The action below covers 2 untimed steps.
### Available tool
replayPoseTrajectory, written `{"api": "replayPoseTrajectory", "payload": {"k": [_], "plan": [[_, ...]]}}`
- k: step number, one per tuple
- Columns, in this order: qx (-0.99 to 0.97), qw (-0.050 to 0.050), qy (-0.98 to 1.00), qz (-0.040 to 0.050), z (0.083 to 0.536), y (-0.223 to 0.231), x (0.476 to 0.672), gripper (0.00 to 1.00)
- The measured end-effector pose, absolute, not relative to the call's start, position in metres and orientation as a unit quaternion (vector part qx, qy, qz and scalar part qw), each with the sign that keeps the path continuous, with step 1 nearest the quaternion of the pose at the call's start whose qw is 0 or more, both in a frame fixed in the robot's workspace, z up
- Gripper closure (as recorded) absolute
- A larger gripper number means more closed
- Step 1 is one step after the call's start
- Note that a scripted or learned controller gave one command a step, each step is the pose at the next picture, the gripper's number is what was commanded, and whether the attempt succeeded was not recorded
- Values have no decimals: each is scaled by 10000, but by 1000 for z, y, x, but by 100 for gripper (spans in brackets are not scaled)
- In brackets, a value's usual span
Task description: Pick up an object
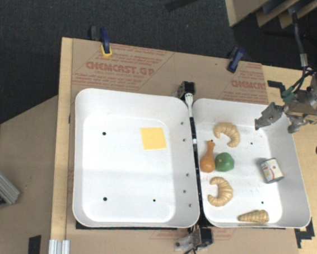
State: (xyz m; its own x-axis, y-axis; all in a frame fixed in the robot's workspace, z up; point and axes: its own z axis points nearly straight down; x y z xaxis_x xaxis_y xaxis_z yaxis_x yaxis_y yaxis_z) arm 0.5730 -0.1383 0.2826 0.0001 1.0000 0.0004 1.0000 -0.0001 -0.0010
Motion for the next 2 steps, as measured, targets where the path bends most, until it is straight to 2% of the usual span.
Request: {"api": "replayPoseTrajectory", "payload": {"k": [1, 2], "plan": [[-7052, 56, -7089, 23, 178, -84, 589, 0], [-7074, 27, -7068, 16, 79, -92, 604, 0]]}}
